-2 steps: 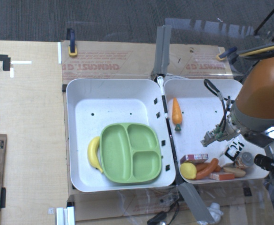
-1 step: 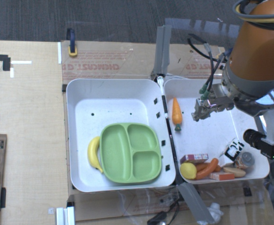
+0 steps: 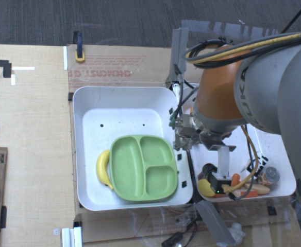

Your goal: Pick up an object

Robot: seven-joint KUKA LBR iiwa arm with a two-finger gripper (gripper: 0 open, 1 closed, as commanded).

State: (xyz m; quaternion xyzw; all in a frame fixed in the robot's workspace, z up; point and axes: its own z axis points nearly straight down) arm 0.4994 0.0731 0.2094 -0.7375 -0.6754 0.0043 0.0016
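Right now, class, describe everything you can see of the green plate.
The plate is pale green and looks like matte plastic. It is a rounded square with a raised rim and three compartments: one long one on its left and two smaller ones on its right. It lies flat, right way up, in the near right part of the left bin. A banana curves along its left edge, partly tucked under the rim.

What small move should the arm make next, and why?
Probably nudge the claw a little left, over the rim of the plate. It hangs above the right wall of the left bin, over no object, and the plate's edge looks like the nearest thing to grasp.
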